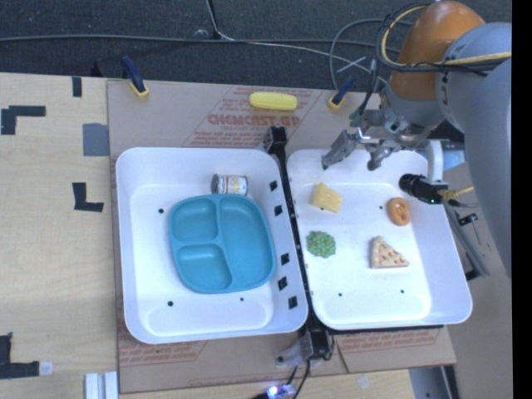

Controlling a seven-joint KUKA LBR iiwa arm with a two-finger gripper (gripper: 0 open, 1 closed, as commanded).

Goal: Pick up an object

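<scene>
Right bin (449, 306): one yellow cheese cube (327, 198), one green broccoli floret (321, 243), one orange pretzel (399, 212), one tan waffle wedge (386, 254) pointing toward frame top. Gripper (357, 154) above, fingers spread, nothing between.

two bins (133, 248), four foods (327, 198), one can (229, 184)

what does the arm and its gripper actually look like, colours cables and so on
The arm is smooth light grey with a rounded glossy orange band above the wrist. Thin dark and pale cables loop beside the band. The gripper is a small grey metal assembly with dark parts, ending in two slim grey fingers.
</scene>
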